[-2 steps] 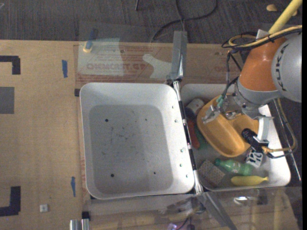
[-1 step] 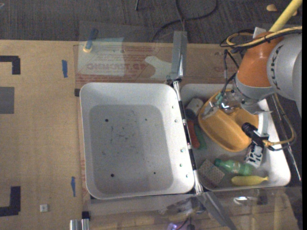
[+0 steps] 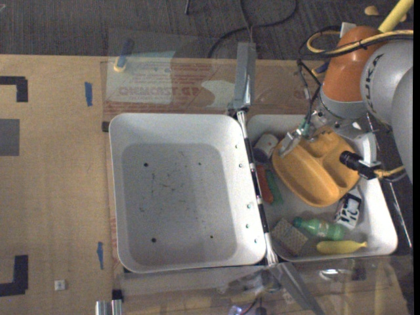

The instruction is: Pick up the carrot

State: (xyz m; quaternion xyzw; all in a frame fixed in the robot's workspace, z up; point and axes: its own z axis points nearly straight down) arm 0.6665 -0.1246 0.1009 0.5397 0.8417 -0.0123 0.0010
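Observation:
The carrot, a thin orange-red stick with a green end, lies along the left wall of the right bin. It is partly tucked under the rim of a yellow divided plate. My gripper hangs over the plate's upper left rim, up and to the right of the carrot and apart from it. The grey arm with its orange band comes in from the upper right.
The right bin also holds a grey cup, a green bottle, a yellow banana, a grey sponge block and a black-and-white item. The left bin sits beside it. Cables run behind the bins.

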